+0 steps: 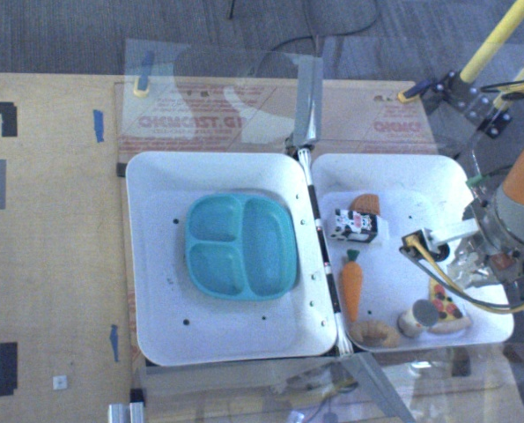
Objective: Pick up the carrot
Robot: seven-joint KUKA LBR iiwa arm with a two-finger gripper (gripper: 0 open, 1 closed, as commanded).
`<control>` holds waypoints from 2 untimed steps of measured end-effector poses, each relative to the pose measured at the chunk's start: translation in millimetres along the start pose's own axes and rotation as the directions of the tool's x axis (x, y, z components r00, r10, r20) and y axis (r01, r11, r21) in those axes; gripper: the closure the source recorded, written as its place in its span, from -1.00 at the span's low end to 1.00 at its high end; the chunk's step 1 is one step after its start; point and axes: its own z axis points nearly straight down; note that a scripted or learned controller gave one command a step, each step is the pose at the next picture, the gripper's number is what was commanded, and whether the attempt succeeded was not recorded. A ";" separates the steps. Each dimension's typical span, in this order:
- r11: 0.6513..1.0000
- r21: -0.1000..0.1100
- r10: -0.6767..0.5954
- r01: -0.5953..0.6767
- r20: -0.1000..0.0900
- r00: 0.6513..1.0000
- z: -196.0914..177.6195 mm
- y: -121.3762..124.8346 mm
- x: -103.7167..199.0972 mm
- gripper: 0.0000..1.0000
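Pale wooden table (pixel 50 236) underneath. Lying lengthwise along the left wall of the right bin (pixel 394 160), leaf end toward its far rim: carrot (pixel 351 289), untouched, likely awkward to straddle so near that wall. Hanging over the same bin's right side, gripper (pixel 460 267) not yet aligned; open or closed, cannot tell.

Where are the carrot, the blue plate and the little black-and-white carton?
carrot (pixel 351 291), camera view, orange body.
blue plate (pixel 266 241), camera view, bare large compartment.
black-and-white carton (pixel 356 226), camera view, middle of patterned face.
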 end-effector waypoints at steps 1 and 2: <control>0.990 -0.002 -0.141 0.141 -0.011 0.990 111.7 -45.1 16.9 1.00; 1.000 0.001 0.018 -0.018 0.001 1.000 16.6 -130.9 41.5 1.00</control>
